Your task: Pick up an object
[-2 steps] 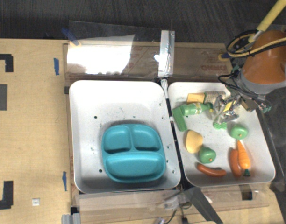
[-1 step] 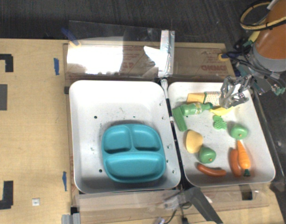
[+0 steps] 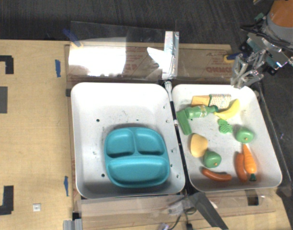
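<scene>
**Gripper above the far corner of the toy-food bin**

Nearest the camera, a red sausage (image 3: 216,175) lies by the right bin's (image 3: 270,150) front wall, long axis across the bin. Beyond it are two carrots (image 3: 245,163), a green ball (image 3: 212,158) and a banana (image 3: 229,110). The gripper (image 3: 243,76) hangs over the far right corner, holding nothing; finger spread cannot be judged. The banana lies nearest it, toward the camera. The left bin (image 3: 84,128) holds a teal tray (image 3: 136,157).

No legible text anywhere.
</scene>
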